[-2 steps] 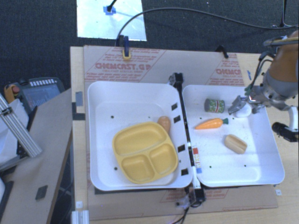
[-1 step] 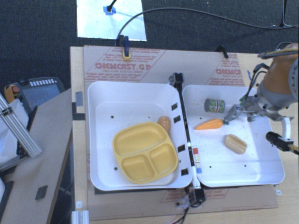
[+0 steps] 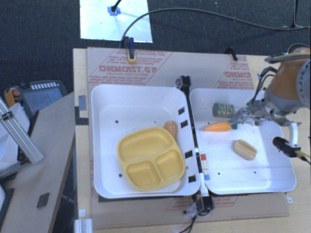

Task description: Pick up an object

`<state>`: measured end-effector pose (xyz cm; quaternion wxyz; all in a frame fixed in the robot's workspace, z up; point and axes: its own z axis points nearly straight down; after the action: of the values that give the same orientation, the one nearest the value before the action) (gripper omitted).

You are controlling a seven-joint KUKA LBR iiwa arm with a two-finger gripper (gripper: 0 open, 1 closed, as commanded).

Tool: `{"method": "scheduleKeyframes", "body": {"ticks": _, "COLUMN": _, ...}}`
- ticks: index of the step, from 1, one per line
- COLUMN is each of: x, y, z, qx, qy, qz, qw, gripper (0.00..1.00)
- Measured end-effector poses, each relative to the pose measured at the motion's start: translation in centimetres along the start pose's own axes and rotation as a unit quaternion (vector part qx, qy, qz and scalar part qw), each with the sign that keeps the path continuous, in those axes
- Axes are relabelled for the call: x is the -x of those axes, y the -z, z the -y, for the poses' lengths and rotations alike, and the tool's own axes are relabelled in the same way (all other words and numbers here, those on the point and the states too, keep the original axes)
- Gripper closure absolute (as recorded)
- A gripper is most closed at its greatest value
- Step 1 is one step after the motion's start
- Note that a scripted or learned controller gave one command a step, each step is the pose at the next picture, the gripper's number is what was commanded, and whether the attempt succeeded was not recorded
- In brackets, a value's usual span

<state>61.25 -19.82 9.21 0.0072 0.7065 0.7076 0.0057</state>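
End effector low in the right bin, just right of the carrot; state of the end effector impossible to tell; carrot lying left-right, green tip toward the end effector; can just above, bread below.

Two white bins; a yellow divided tray, a tan-orange rounded item, an orange carrot with green tip, a green-labelled can, a tan bread-like block
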Motion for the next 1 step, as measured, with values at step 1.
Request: {"method": "scheduleKeyframes", "body": {"ticks": 1, "x": 0.01, "y": 1.37, "z": -0.26, "qx": 0.003, "qy": 0.001, "qz": 0.001, "qw": 1.0, "gripper": 1.0}}
